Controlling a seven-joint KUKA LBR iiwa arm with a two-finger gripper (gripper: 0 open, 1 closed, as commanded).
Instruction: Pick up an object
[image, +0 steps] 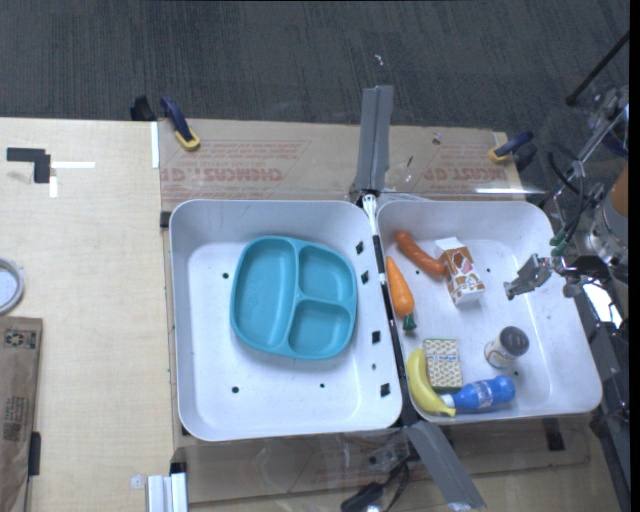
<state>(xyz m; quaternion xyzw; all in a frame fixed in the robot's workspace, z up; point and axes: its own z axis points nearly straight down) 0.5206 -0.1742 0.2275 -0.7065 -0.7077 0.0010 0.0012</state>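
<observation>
Objects for picking lie in the right bin (560, 400); the left bin (190, 330) has a teal divided plate (295, 298), likely rigid plastic and awkward to pinch. Then: banana (424, 385), smooth, curved; blue bottle (482, 394), round, may roll; carrot (400, 288); sausage (420, 256); small carton (462, 274), light, flat-sided, probably easiest across its faces; cracker box (442, 362); small jar (508, 345). Gripper (525, 277) hangs near the right wall, holding nothing; its opening I cannot tell.

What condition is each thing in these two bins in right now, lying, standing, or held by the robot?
Blue divided plate: flat in the left bin.
Carrot: lying loose.
Sausage: lying loose.
Small carton: on its side.
Banana: lying by the blue bottle, also on its side.
Gripper: above the right bin, holding nothing.
</observation>
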